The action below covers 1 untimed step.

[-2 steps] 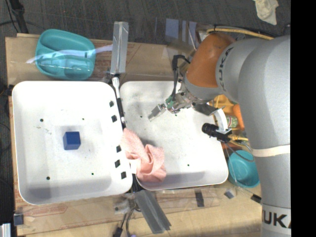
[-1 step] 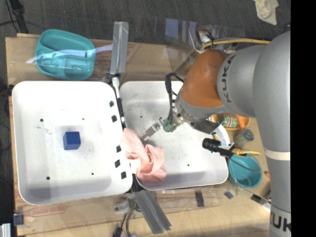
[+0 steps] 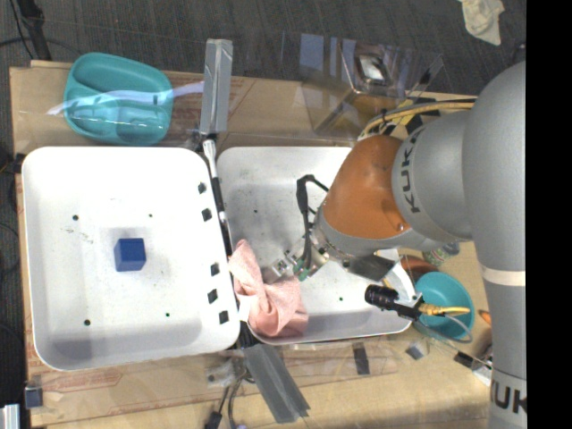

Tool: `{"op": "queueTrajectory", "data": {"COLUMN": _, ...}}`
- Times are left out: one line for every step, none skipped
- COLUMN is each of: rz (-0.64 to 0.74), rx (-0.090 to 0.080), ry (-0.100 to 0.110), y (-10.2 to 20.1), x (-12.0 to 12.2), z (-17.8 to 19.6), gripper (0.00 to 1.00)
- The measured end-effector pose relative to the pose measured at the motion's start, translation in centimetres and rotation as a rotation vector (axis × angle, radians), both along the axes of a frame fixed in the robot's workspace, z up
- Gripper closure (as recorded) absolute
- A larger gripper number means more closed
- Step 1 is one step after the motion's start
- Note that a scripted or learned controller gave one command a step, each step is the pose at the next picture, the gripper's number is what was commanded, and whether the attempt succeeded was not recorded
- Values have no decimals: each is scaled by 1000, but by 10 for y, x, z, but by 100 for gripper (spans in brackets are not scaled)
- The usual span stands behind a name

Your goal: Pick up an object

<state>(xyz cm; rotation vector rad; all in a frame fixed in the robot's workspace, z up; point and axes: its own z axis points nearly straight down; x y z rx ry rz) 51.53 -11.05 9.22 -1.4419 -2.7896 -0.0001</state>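
**A:** Where is your gripper at this moment?

**B:** My gripper (image 3: 298, 266) is low inside the right bin (image 3: 268, 172), in the lower half as the camera sees it. My arm comes in from the right, and its orange band (image 3: 362, 195) is above the middle of this bin.

**A:** Is the gripper open or closed?

**B:** I cannot tell. My wrist covers much of it and the tip is small and dark, so I prefer not to guess. I see nothing that I could say is held by it.

**A:** Which objects are there to pick up?

**B:** There are two. A pink cloth (image 3: 273, 300) lies crumpled in the lower left corner of the right bin. Its left edge lies up on the rim between the two bins. My gripper is just beside the upper right edge of the cloth, but I cannot say if they are touching. The other object is a blue cube (image 3: 130, 254). It sits flat on the floor of the left bin (image 3: 107, 195), a little left of the centre and well apart from my gripper.

**A:** And outside the bins?

**B:** A teal container (image 3: 116, 98) lies on the bench behind the left bin. A teal bowl (image 3: 444, 295) stands just beside the lower right corner of the right bin. A pale rag (image 3: 478, 12) lies on the dark floor at the top right.
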Motion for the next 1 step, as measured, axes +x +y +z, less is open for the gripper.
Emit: {"op": "queueTrajectory", "data": {"rz": -310, "rx": -1, "ry": -1, "y": 5, "x": 26, "z": 0, "gripper": 0}}
